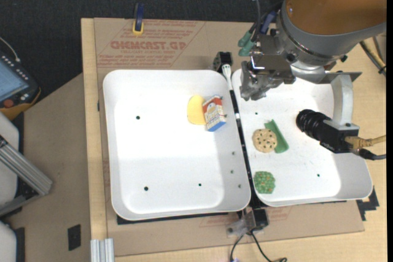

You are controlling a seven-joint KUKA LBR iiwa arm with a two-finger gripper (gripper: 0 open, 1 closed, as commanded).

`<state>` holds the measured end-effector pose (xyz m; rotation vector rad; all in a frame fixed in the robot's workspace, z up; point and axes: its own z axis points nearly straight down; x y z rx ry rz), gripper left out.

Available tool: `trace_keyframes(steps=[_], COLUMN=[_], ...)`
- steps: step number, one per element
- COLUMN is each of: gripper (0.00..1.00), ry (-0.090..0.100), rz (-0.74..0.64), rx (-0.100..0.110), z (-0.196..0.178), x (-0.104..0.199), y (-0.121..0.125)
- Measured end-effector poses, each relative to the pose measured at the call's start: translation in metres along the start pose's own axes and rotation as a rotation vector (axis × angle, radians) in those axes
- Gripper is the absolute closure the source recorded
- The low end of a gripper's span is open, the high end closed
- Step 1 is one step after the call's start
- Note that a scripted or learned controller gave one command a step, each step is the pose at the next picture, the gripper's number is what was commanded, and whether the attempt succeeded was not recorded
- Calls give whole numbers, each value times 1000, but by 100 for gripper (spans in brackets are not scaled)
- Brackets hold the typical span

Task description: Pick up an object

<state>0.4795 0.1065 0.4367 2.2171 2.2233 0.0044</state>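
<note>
**Nearest pick lies below my gripper, toward the camera**

My gripper [253, 90] hangs over the upper left corner of the right bin [350, 184], just beside the divider. How wide it stands I cannot tell from this angle. The cookie [264, 140] sits below it in the view, partly over a green strip [276, 136] that runs slantwise. A green round piece [264, 181] lies farther down. The yellow item [195, 110] and small carton [214, 113] rest touching in the left bin [153, 193], across the divider. I judge the cookie closest.
</note>
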Motion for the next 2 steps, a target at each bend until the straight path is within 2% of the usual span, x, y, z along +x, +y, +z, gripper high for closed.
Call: trace_keyframes(steps=[1, 2], gripper=[100, 100], ry=[2, -4], rz=[-1, 5], rx=[-3, 13], z=[-37, 57], x=[28, 16], y=[0, -1])
